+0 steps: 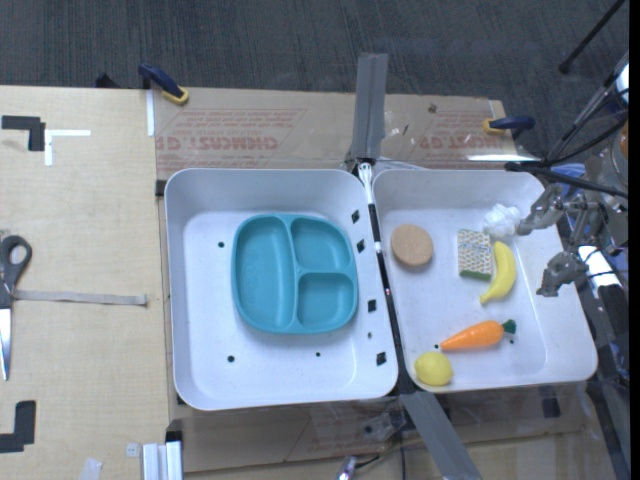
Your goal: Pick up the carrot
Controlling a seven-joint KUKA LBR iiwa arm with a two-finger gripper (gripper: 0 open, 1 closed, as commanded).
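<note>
The carrot (474,336) lies flat on the floor of the right bin (560,363), toward the bin's near edge. Its long axis runs nearly left to right with a slight tilt: the orange tip points left and a little toward the near edge, and the green stem end points right. Nothing grips or touches it.

A lemon (433,369) sits just beside the carrot's tip, at the near left corner. A banana (500,274) lies beyond the carrot, touching a sponge (475,253) on its left. A round cookie (412,246) rests left of the sponge. A crumpled white wad (500,218) lies near the bin's far side.

The end effector (555,243) hangs over the right rim of the right bin, well apart from the carrot. Its two fingers (557,271) stand wide apart and hold nothing.

The left bin (190,348) holds a teal tray (295,273). Scissors (10,288) lie on the bench (80,368) at the far left.
</note>
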